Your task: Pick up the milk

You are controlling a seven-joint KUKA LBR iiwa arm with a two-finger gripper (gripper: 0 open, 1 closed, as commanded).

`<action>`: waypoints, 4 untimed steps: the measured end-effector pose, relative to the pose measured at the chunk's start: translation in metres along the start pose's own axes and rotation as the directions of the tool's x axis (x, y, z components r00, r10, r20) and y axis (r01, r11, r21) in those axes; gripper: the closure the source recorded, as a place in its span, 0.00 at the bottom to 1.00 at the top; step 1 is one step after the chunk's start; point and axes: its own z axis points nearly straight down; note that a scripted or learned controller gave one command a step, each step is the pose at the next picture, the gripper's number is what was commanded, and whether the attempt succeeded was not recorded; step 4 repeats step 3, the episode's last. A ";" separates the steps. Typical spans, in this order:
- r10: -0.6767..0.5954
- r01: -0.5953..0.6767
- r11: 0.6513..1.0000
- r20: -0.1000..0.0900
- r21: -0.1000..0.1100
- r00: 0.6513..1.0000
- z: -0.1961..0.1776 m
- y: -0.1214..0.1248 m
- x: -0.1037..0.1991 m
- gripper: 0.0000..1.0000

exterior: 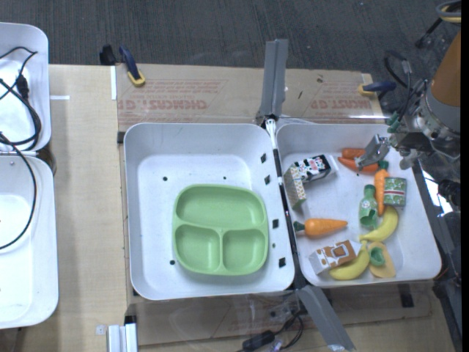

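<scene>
The milk (pixel 316 168) is a small black-and-white carton lying on its side in the upper left part of the right bin (pixel 425 266). My gripper (pixel 375 151) hangs over the bin's upper right area, to the right of the milk and apart from it. It sits just above a red-orange item (pixel 351 155). Nothing shows in its grasp.
A green divided plate (pixel 220 229) lies in the left bin (pixel 143 196). Crowding the right bin are two carrots (pixel 324 226) (pixel 380 184), a green carton (pixel 395 191), a green bottle (pixel 367 209), bananas (pixel 382 229), a brown carton (pixel 336 255) and a patterned box (pixel 295 187).
</scene>
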 end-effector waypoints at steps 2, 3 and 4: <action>0.224 -0.224 0.975 0.001 0.001 0.975 0.118 0.040 0.039 0.00; -0.368 0.368 0.930 0.007 -0.024 0.930 0.158 0.079 0.033 0.00; -0.368 0.368 0.930 0.007 -0.024 0.930 0.158 0.079 0.033 0.00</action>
